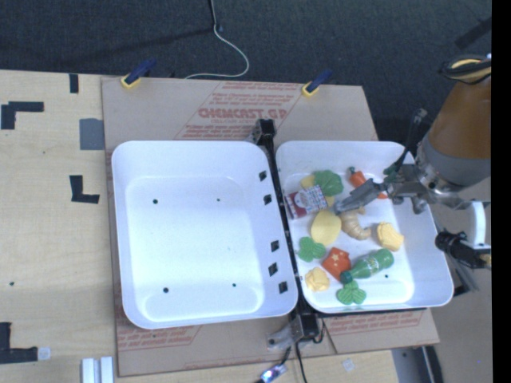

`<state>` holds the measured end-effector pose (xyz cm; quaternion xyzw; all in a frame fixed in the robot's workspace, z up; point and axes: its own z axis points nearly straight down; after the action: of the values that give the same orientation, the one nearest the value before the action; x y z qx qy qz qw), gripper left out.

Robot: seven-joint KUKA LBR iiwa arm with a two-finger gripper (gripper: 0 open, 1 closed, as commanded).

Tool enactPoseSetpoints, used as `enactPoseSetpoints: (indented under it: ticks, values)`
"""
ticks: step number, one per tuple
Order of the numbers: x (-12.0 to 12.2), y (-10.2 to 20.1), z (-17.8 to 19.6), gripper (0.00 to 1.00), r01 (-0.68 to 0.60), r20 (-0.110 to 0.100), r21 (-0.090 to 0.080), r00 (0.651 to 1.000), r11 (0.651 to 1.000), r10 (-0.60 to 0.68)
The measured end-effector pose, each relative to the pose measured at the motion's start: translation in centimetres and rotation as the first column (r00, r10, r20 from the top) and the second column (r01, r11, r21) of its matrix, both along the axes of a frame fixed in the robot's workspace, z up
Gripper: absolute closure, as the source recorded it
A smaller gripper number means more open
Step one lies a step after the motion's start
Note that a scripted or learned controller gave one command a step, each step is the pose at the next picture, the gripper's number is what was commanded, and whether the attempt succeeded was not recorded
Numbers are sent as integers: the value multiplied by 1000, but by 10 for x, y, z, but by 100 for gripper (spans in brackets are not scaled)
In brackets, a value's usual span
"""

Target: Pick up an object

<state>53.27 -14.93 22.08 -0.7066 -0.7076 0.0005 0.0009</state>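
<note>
The right bin [427, 290] holds several toy food items. Among them are a pale yellow lump [325, 227], a red packet [307, 201], a green leafy piece [327, 182], a red pepper [336, 260], a green bottle [369, 264] and a tan curved piece [357, 230]. My gripper [350, 200] reaches in from the right, low over the bin's middle. Its tip sits just above the yellow lump and the tan piece. The slanted view hides what lies directly under it.
The left bin [128, 214] lies beside the right one, with a black hinge strip [275, 214] between them. Small yellow pieces [390, 236] [317, 278] and green ones [350, 295] [311, 250] fill the rest of the right bin. A small orange piece [356, 177] lies near its back.
</note>
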Motion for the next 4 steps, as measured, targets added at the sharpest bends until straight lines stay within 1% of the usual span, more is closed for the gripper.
enactPoseSetpoints:
  ticks: [1,2,3,4]
  values:
    - [57,2,-136,0,0,-10,2,1000,1000,0]
    - [59,1,-119,100,-2,-1,1,1000,1000,2]
    - [41,49,-136,100,-1,1,-1,1000,1000,1]
    - [52,52,-116,100,0,2,0,1000,1000,0]
